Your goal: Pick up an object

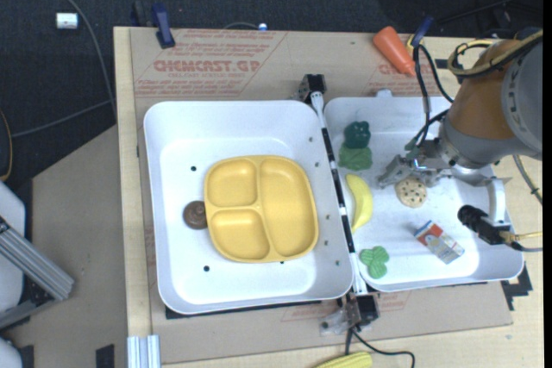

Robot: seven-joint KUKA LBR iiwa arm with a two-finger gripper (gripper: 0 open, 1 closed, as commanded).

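The cookie (412,193), a pale round biscuit with dark chips, lay flat on the floor of the right bin (483,271), a little right of that bin's middle. In the camera view the pincer (412,174) hung just above and touching or almost touching the cookie's upper edge, so the cookie sat directly below it in the picture, toward the near rim. The metal linkage spread out to the left and right of that spot, but the fingertips themselves were lost against the cookie and the white floor, so whether the pincer was released or clenched could not be told, and nothing showed plainly between its fingers.

Being round, the cookie offered no long axis to line up with; the judgement here is that any approach would turn only on a short shift toward the near rim and a drop straight down.

Other things lay well clear to the left in the same bin: a dark green toy (357,134) and a paler green piece (354,157) near the divider, a banana (361,202) along the divider, and a green broccoli-like piece (374,258) near the front. A small red and grey packet (436,240) lay near, below and right of the cookie. The left bin (172,151) held a yellow divided plate (260,208) with a brown disc (195,215) beside it, far from the arm (492,112).
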